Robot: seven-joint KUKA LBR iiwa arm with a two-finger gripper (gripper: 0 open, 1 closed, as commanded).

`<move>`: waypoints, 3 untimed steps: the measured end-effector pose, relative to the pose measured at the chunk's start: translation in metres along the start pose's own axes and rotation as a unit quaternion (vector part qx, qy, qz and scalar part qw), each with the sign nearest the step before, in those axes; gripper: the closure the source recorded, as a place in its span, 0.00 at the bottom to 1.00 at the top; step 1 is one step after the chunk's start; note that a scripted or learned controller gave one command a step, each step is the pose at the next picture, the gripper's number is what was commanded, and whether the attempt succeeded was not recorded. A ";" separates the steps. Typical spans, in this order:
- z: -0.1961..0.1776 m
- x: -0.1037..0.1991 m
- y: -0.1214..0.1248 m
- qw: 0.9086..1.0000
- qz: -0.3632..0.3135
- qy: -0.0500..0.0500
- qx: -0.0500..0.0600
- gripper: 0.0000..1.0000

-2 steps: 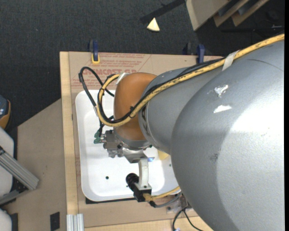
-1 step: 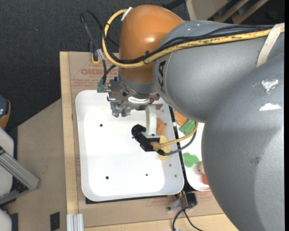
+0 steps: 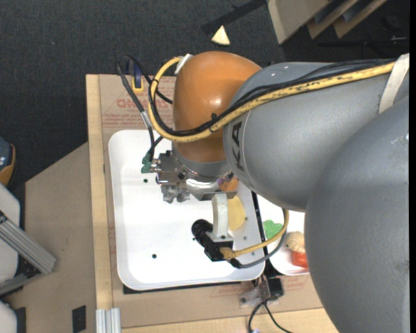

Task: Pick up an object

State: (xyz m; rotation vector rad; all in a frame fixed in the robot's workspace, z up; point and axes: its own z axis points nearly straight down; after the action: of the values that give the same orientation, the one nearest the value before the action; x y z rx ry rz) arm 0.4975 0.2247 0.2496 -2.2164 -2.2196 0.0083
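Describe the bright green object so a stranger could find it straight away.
Start at the big grey arm covering the right bin. Look at the strip of that bin showing below the arm, near the yellow cable. The green object sits there, left of a pale and red item; it alone is green.

One fixed camera looks down on me at a slant from above the bench. My arm (image 3: pixel 312 130) looms close, reaching in from its right.

- The floor (image 3: pixel 58 39) is a dark carpet with fine speckles.
- A brown cardboard sheet (image 3: pixel 99 214) lies under the bench area.
- At the left edge stands a grey metal profile (image 3: pixel 26 244).
- Pale wooden boards (image 3: pixel 318 19) show in the top right corner.
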 end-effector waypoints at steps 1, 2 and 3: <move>0.012 -0.001 0.047 1.000 0.001 0.000 -0.005 1.00; 0.011 0.000 0.045 1.000 0.000 0.000 -0.004 0.00; 0.119 -0.001 0.003 1.000 0.001 -0.002 0.004 0.00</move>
State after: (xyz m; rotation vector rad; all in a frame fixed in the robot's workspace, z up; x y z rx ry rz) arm 0.5000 0.2239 0.1305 -2.2171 -2.2157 0.0205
